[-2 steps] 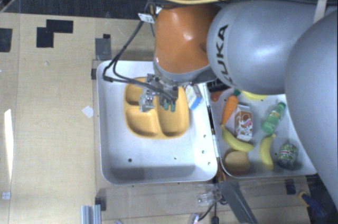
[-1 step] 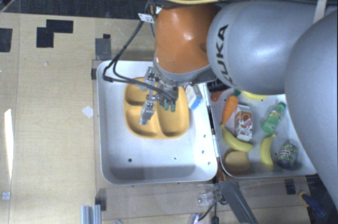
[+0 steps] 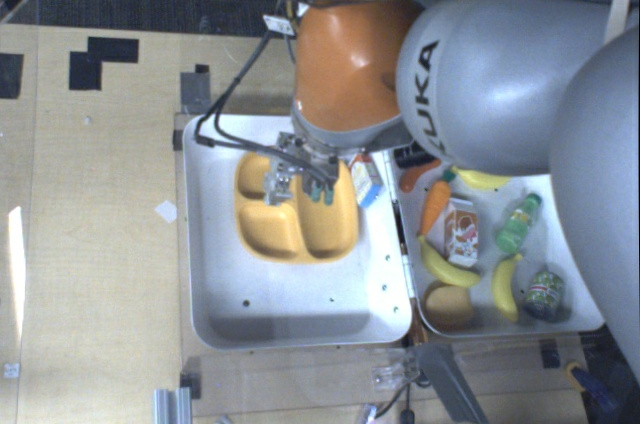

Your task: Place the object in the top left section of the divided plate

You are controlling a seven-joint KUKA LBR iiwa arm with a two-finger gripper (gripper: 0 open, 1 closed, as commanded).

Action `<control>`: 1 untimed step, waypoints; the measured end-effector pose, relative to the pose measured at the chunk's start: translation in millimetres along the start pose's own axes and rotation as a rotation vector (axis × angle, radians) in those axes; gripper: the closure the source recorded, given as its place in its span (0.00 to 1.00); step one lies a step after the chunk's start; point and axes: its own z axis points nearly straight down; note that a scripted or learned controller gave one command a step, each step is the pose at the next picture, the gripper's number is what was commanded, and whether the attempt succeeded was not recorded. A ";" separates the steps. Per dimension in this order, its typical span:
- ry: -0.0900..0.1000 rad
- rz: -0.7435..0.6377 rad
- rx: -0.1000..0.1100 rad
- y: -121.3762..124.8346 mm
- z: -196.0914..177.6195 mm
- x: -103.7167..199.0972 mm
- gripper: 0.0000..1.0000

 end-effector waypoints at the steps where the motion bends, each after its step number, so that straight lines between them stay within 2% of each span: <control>1: 0.000 0.000 0.000 -0.1 0.1 0.0 0.00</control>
